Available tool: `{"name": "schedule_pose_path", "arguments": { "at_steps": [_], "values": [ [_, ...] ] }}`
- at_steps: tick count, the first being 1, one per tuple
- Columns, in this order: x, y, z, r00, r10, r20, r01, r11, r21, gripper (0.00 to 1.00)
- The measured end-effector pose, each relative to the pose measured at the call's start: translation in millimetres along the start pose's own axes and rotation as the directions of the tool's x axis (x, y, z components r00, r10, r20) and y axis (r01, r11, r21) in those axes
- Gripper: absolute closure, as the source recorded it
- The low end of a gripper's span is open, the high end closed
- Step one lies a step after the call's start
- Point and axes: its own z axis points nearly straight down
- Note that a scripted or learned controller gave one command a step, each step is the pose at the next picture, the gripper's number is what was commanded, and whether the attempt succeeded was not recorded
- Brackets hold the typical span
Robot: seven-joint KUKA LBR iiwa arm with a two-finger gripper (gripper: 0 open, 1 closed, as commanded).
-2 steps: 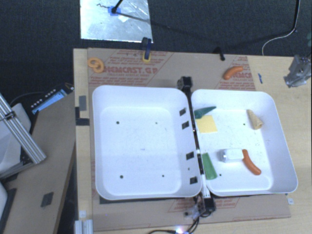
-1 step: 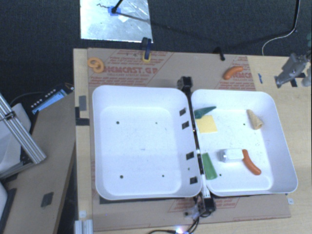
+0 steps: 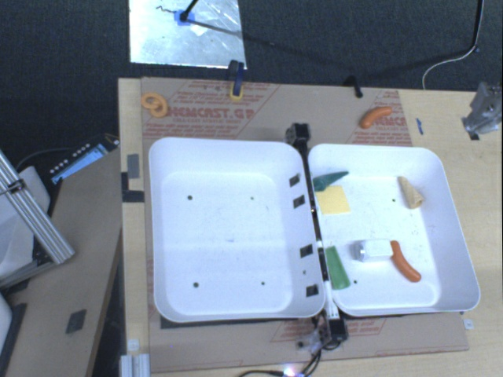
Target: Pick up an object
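Camera view: your grey metal gripper (image 3: pixel 482 115) sits at the right edge, can't tell if it's open or closed; orange sausage-shaped toy (image 3: pixel 405 261) lies in the right shallow white bin (image 3: pixel 444 226).

Bench (image 3: pixel 259 104), two white bins (image 3: pixel 228 226), pretzel (image 3: pixel 155 104), sausage (image 3: pixel 376 117) on it

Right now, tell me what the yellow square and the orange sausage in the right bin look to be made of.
Yellow square: flat, matte, even colour with clean edges, so likely foam or soft plastic, perhaps a toy cheese slice. Orange sausage: smooth, rounded, slightly glossy, so probably moulded plastic or rubber. The view is too coarse to be sure of either.
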Motion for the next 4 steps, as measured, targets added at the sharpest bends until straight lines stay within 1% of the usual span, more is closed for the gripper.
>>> {"name": "schedule_pose_path", "arguments": {
  "at_steps": [1,2,3,4],
  "values": [
    [0,0,0,1.0,0.0,0.0,0.0,1.0,0.001,0.0],
    [0,1,-11,1.0,-0.005,0.001,0.005,1.0,-0.003,1.0],
    [24,-2,60,1.0,0.008,-0.002,-0.008,1.0,0.014,1.0],
    [39,-1,41,1.0,0.008,-0.002,-0.008,1.0,0.007,1.0]
  ]
}}
